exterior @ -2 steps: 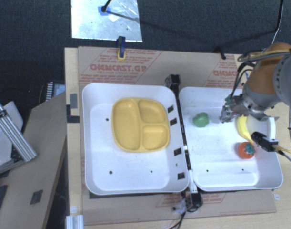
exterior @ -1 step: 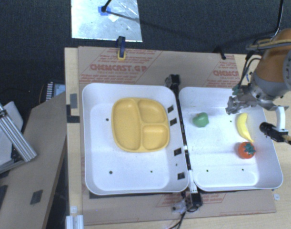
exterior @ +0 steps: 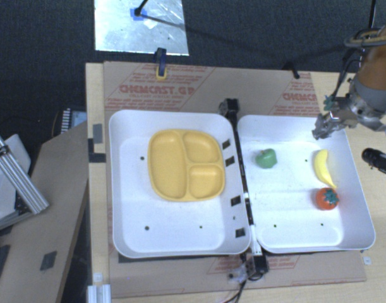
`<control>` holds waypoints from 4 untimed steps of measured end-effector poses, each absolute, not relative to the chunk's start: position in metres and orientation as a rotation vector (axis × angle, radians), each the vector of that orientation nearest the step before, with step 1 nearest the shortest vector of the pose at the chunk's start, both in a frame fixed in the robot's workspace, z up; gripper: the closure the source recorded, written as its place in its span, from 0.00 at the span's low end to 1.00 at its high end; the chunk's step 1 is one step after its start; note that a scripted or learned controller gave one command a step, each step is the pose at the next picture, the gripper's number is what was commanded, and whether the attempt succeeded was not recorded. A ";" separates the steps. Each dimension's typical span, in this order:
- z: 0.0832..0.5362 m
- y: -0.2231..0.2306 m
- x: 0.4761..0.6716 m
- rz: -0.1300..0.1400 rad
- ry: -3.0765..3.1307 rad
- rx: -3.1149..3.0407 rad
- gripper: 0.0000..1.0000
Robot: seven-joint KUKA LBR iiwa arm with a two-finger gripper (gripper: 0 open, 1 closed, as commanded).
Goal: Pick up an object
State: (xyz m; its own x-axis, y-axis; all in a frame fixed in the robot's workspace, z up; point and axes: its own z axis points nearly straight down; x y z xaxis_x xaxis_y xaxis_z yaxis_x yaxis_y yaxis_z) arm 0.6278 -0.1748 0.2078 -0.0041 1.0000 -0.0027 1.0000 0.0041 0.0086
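Note:
In the right bin (exterior: 287, 235) lie a green toy apple (exterior: 266, 158), a yellow banana (exterior: 323, 167) and a red tomato with a green top (exterior: 326, 198). My gripper (exterior: 321, 129) hangs at the bin's far right corner, just above and behind the banana, with nothing seen between its fingers. The arm, with its orange band, comes in from the right edge.
The left bin (exterior: 129, 232) holds a yellow three-compartment plate (exterior: 185, 165). A black divider with clips (exterior: 238, 182) runs between the bins. A shiny metal sheet (exterior: 141, 16) lies at the back, and cardboard (exterior: 180, 87) lines the bench under the bins.

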 end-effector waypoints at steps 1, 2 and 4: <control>0.242 -0.175 0.629 0.005 2.223 2.212 1.00; 0.232 -0.117 0.621 0.003 2.233 2.212 1.00; 0.247 -0.019 0.594 0.004 2.233 2.211 1.00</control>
State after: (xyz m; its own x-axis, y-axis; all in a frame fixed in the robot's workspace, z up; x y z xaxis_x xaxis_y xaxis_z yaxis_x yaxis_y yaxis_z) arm 0.5942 -0.0194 0.2473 -0.0099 0.9999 0.0023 1.0000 0.0099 0.0012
